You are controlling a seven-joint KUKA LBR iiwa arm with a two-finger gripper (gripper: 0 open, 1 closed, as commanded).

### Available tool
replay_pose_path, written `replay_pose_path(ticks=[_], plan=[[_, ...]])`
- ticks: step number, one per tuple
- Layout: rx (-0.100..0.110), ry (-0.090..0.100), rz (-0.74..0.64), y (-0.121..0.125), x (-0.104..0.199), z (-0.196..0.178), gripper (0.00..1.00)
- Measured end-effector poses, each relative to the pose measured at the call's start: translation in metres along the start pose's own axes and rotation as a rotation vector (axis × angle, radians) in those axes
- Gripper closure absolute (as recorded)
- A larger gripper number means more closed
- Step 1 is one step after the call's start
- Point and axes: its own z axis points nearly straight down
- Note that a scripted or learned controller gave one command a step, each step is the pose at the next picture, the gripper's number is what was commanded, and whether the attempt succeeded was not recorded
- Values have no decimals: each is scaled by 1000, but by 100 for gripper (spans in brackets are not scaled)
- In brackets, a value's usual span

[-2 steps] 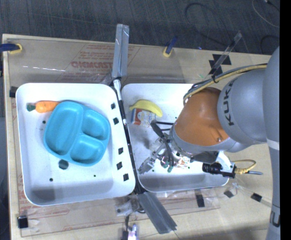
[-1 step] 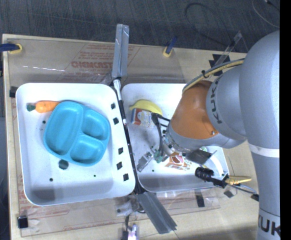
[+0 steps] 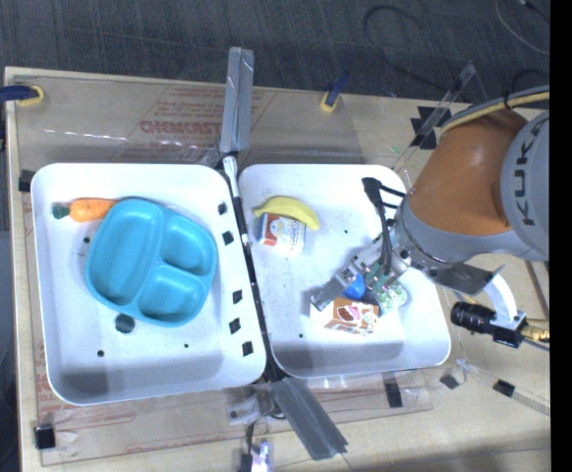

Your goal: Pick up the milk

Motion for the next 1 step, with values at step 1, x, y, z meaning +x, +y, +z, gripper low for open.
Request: replay_pose_path(ticks=[1], plan=[[0, 0, 0, 0, 0, 0, 0]])
